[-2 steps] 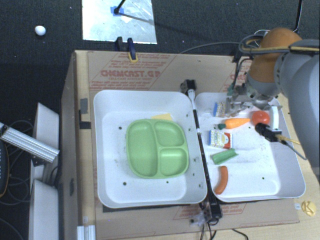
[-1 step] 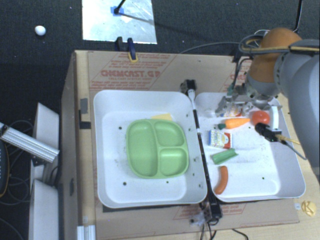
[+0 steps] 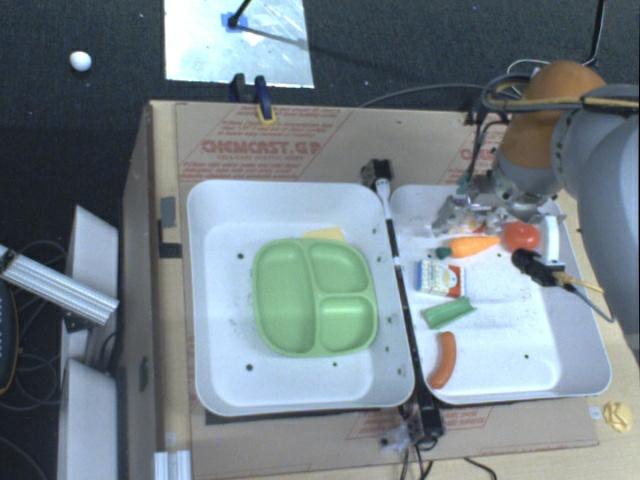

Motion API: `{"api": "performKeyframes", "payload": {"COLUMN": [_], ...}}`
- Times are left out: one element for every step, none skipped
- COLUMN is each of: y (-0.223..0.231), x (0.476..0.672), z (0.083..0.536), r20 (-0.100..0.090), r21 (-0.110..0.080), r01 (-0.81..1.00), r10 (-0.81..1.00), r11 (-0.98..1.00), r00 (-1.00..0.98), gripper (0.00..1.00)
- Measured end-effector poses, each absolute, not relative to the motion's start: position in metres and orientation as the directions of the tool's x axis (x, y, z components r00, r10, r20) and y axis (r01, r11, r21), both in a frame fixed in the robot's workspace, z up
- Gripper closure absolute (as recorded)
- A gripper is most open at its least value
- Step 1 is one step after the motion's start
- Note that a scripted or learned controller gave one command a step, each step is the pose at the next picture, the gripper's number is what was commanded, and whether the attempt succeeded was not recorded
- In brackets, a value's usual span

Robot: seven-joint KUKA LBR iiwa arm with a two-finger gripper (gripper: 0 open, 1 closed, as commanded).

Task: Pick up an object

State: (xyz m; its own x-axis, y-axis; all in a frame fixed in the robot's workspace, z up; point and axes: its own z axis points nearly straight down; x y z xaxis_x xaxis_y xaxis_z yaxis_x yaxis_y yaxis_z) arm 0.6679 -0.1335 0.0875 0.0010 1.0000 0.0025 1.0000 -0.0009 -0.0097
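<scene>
Gripper (image 3: 462, 211): positioned low over the far left corner of the right bin (image 3: 510, 353), pointing down toward the bin floor. Jaw state: cannot be told from this view (the metal parts blur together against the white floor). No item is seen between the jaws.

Nearest item: carrot (image 3: 473, 247), lying on its side just in front of the gripper, green tip toward the left bin. It appears close to the gripper, but contact cannot be confirmed.

Next: tomato (image 3: 520, 236), just to the right of the carrot's thick end, resting on the floor beneath the wrist.

Further toward the near edge: carton (image 3: 440, 278), white with blue and red print, lying flat near the bin's left wall. A green pod (image 3: 447, 312) lies just in front of it, set at a slant. A sausage (image 3: 442, 359) lies nearer still, apart from the pod, close to the left wall.

Arm (image 3: 590, 158): grey, enters from the right, with its orange band (image 3: 548, 86) above the far edge of the right bin.

Left bin (image 3: 225, 258): holds a green plate (image 3: 300, 303) with three compartments, roughly central. A yellow piece (image 3: 324, 234) shows at the plate's far edge (partly hidden, kind not determinable).

Both bins sit side by side on the bench (image 3: 300, 148).
</scene>
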Motion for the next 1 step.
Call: {"api": "performKeyframes", "payload": {"y": [-0.1322], "x": [0.6675], "z": [0.0869], "r20": [0.000], "r21": [-0.010], "r01": [1.000], "r10": [1.000], "r11": [0.000], "r00": [0.000], "gripper": [0.00]}}
